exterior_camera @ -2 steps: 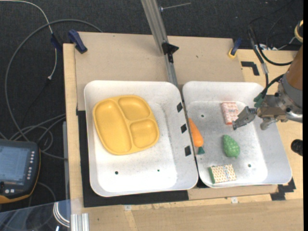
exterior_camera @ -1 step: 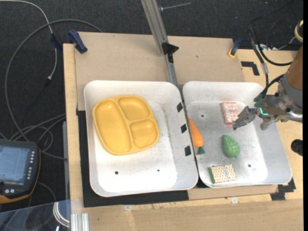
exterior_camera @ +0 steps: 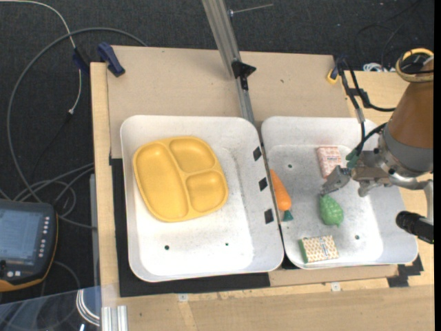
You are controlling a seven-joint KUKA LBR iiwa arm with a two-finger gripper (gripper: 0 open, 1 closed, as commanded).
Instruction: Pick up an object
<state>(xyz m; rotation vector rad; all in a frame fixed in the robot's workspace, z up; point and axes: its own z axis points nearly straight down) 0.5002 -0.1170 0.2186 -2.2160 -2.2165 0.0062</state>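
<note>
Hovering over right bin [exterior_camera: 386, 252] | gripper [exterior_camera: 350, 181] open, holding nothing | green toy [exterior_camera: 331, 210] just below it, likely the pick | pink block [exterior_camera: 329, 158] just above | carrot [exterior_camera: 280, 192] far left by wall | box [exterior_camera: 319, 248] lower down

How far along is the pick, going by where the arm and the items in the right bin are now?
Done: the arm has reached over the right bin, and the gripper hangs just above the green object. In hand: nothing shows between its fingers. Left: the grasp and lift itself. The green object, carrot, pink block and patterned packet all lie on the bin floor; the yellow tray sits in the left bin.
</note>
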